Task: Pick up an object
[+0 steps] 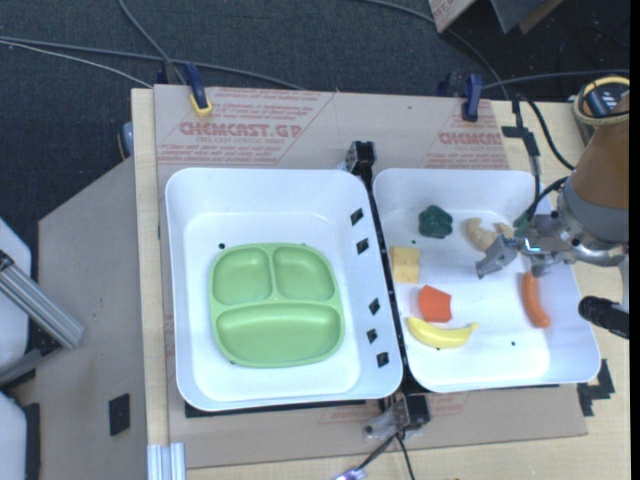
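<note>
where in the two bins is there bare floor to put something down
Left bin: bare strips ring the green divided tray, widest along the far wall. Right bin: the near strip, this side of the banana, is bare. The rest is crowded: yellow block, orange piece, green toy, tan piece, carrot, with the gripper among them.

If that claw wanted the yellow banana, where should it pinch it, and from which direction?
Probably across the middle of the banana, coming straight down from above. It lies flat near the right bin's front edge, long and gently curved, so the narrow width at mid-length suits two fingers best. The orange piece sits close behind it, so the fingers should keep clear of that side. The gripper now hangs farther back.
</note>
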